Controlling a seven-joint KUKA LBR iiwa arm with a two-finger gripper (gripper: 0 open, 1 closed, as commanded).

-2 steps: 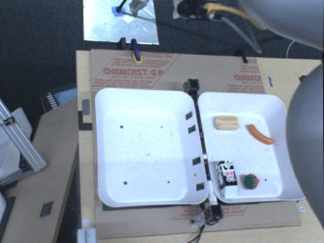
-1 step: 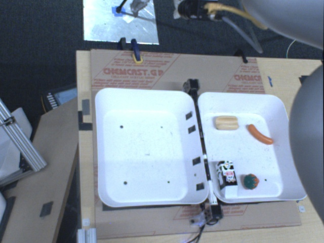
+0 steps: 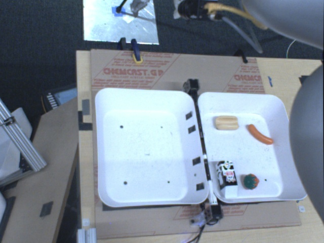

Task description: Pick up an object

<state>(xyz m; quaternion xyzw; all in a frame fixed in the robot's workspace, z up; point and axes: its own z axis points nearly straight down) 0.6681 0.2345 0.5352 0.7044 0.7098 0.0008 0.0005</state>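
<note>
In the right bin (image 3: 276, 110) lie several small objects. A tan bun-shaped piece (image 3: 226, 123) rests near the back, with an orange sausage-like piece (image 3: 260, 134) to its right. A black and white box (image 3: 227, 174) stands near the front left corner, and a green round item with an orange spot (image 3: 250, 181) sits beside it. The gripper (image 3: 140, 0) hangs at the top of the view, over a shiny metal sheet (image 3: 120, 22), well behind both bins and far from all the objects. The grey arm (image 3: 283, 9) crosses the top right.
The left bin (image 3: 104, 135) is white with a few small dark marks. Black clips (image 3: 195, 146) line the divider between the bins. Both bins rest on a cardboard sheet (image 3: 167, 70). An aluminium rail (image 3: 20, 140) stands at the left edge.
</note>
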